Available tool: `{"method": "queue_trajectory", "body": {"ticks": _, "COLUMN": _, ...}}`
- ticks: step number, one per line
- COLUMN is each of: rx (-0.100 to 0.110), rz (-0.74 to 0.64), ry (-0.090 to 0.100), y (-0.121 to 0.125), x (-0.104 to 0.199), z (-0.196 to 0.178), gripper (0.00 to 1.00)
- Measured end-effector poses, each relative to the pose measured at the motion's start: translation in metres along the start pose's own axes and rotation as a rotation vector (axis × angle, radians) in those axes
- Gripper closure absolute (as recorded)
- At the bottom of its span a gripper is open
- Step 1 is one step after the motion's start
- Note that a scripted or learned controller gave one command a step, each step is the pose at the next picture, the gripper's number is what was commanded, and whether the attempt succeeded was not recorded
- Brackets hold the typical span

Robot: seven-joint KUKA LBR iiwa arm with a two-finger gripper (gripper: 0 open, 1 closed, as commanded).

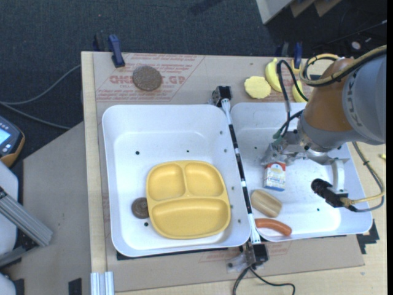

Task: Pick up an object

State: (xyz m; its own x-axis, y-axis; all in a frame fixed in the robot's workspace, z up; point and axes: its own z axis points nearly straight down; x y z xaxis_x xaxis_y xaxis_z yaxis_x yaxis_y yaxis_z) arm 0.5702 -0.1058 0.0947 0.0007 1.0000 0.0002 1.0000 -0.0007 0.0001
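Arm: the grey arm (344,112) with its orange band reaches in from the right and bends down over the right bin.
Gripper: the gripper (277,155) sits low over the upper left part of the right bin, directly above the small carton.
Fingers: whether they are released or clenched cannot be told; the wrist hides them.
Small carton: a white carton (275,176) with a red top and a blue mark stands in the right bin, right under the gripper; whether it is touched cannot be told.
Bread roll: a tan roll (266,202) lies in the right bin just below the carton, near the divider between the 2 bins.
Sausage: an orange-red sausage (272,227) lies at the front edge of the right bin, just below the roll.
Right bin: white and shallow (319,223), on the table.
Left bin: white and shallow (166,131), beside the right bin.
Yellow tray: a 3-compartment tray (186,198) lies in the left bin.
Brown disc in bin: a dark round piece (140,208) touches the tray's left edge.
Brown disc on table: a round cookie-like piece (147,77) lies behind the left bin.
Yellow pieces: a yellow lump (257,87) lies on the table behind the right bin.
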Motion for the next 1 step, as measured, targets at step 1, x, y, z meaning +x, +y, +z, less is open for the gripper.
{"method": "queue_trajectory", "body": {"ticks": 1, "rx": -0.007, "rz": -0.009, "ry": 0.002, "y": -0.0144, "x": 0.0765, "z": -0.0953, "gripper": 1.00}}
